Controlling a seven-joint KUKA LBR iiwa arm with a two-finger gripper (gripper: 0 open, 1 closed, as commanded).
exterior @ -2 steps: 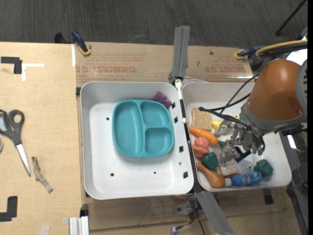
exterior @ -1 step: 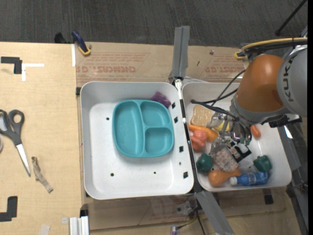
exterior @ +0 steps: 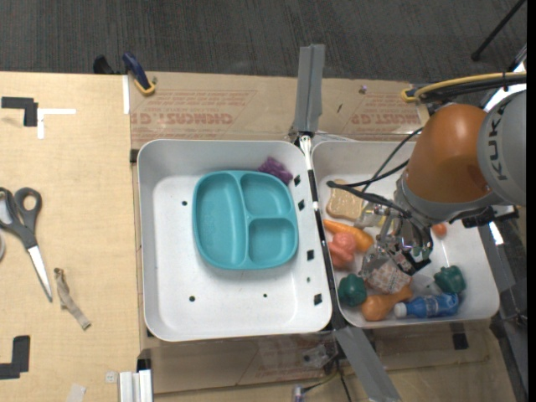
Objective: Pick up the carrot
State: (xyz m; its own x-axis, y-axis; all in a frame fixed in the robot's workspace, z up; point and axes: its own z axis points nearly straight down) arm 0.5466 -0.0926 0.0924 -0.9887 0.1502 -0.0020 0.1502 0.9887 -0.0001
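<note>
Two bins: side by side on the bench.
Carrot: in the right bin, beside the bread.
Jaws: just right of the carrot; open or shut, cannot tell.
Nearby: pink toy, green toy, bottle.

We see a teal divided plate in the left white bin, well left of the pincer, with a purple item just beyond its far rim. Scissors lie on the bench, farther left still.
</note>
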